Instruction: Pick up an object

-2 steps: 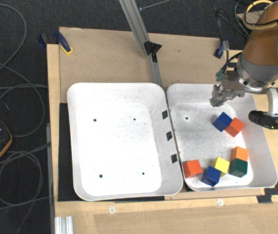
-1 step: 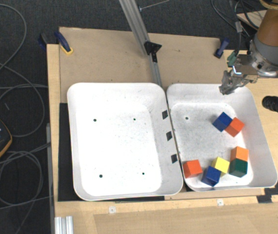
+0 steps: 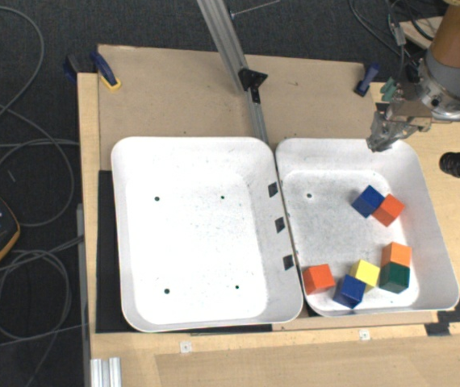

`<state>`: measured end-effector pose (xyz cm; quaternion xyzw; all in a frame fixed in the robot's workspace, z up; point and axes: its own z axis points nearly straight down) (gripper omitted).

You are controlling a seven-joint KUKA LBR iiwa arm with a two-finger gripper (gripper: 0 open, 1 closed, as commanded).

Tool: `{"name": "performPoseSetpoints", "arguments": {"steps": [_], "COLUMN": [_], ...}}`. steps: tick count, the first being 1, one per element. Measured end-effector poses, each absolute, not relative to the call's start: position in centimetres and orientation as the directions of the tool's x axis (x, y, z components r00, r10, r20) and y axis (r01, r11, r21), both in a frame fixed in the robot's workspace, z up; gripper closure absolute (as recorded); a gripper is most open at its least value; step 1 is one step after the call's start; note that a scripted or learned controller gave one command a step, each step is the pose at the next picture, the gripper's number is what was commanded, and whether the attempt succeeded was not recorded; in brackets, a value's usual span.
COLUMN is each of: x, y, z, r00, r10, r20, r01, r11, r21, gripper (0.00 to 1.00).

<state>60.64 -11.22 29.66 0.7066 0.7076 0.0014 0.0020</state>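
The right bin (image 3: 327,168) holds several small blocks. A blue block (image 3: 367,201) touches an orange one (image 3: 390,210) near its middle. Along the near edge lie an orange block (image 3: 319,278), a blue block (image 3: 349,291), a yellow block (image 3: 366,272), a green block (image 3: 394,277) and another orange block (image 3: 397,255). My gripper (image 3: 382,141) hangs over the bin's far right corner, above and behind the blue block, with its fingertips pointing down and nothing seen between them.
The left bin (image 3: 190,232) lies beside the right one, with black clips (image 3: 279,224) along the shared edge. A slanted metal rod (image 3: 230,47) crosses the back of the bench. Blue clamps (image 3: 106,71) sit at the bench's far corners. Cables lie on the floor at left.
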Motion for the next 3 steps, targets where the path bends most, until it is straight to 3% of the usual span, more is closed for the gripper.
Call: {"name": "performPoseSetpoints", "arguments": {"steps": [1,3], "x": [61.1,61.7], "y": [-6.2,5.1], "z": [27.6,27.1], "r00": [-0.005,-0.007], "r10": [1.0,1.0], "r20": [0.002,0.003], "r01": [1.0,1.0], "r11": [0.005,0.007], "r21": [-0.003,0.0], "gripper": [1.0,1.0]}}
